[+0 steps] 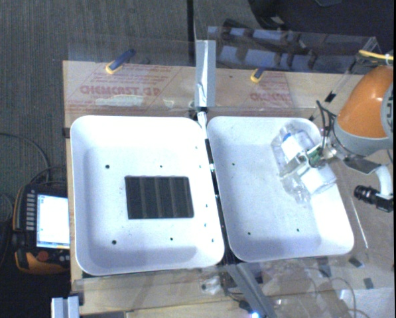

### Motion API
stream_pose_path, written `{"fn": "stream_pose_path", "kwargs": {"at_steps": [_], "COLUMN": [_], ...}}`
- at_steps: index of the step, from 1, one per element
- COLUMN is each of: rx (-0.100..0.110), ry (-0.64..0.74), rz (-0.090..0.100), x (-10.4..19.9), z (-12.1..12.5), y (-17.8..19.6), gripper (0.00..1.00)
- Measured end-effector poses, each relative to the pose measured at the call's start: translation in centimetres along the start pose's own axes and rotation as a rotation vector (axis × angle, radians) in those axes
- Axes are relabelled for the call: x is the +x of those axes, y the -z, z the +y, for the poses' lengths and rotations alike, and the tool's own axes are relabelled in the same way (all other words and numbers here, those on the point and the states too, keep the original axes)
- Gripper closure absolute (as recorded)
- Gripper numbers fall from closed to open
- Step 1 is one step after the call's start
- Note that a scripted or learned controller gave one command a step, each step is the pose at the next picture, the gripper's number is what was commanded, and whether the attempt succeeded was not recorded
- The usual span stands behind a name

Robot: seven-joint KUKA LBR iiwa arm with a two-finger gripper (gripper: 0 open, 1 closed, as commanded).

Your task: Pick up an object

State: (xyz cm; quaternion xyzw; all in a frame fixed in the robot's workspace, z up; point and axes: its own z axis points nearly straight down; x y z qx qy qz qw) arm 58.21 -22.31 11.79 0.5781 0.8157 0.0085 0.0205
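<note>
Gripper (302,163), its state impossible to tell, hangs over the right bin (264,237); a dark pad (159,197) lies in the left bin (91,144); nothing visibly lifted yet.

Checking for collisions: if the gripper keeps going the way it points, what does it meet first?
The gripper points down into the right bin, so probably that bin's bare white floor, though depth is unclear.

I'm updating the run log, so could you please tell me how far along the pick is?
Done: the arm has reached over the right bin. In hand: its hand sits low at that bin's right side, but no object is visibly grasped. Left: secure something and lift it; the dark ridged panel lies untouched in the left bin.
</note>
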Motion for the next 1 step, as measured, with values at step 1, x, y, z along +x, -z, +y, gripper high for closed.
{"fn": "stream_pose_path", "kwargs": {"at_steps": [1], "rx": [0.058], "ry": [-0.026], "rz": [0.038], "x": [-2.67], "z": [7.07], "y": [-1.27], "gripper": [0.00]}}
